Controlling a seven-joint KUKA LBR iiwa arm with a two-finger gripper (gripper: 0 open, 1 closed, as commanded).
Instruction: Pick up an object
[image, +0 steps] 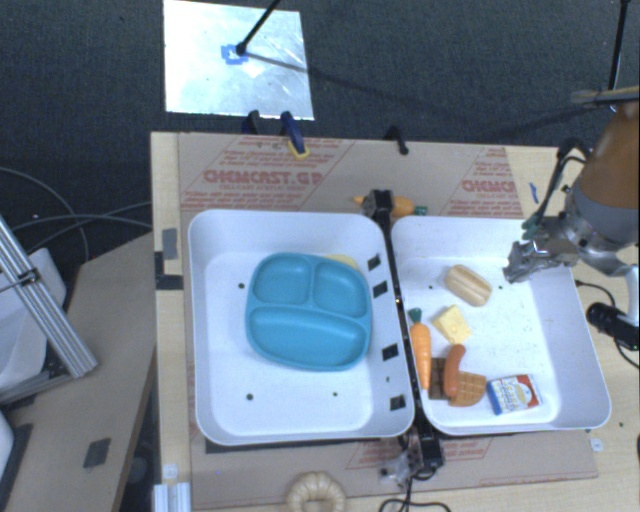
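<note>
The right bin (580, 340) holds several toy foods: a tan bread roll (468, 284), a yellow cheese wedge (452, 324), an orange carrot (421, 352), a red sausage (452, 368), a brown waffle (468, 387) and a small blue and red carton (513, 393). My gripper (522, 262) hangs over the bin's upper right part, to the right of the roll and apart from it. Nothing shows between its fingers.
The left bin (215, 300) holds a blue divided plate (308, 310) with something yellow (343, 261) peeking from behind it. Black clips run along the divider between the bins. An orange and yellow item (398, 207) lies behind the bins, and a beige ring (318, 492) lies in front.
</note>
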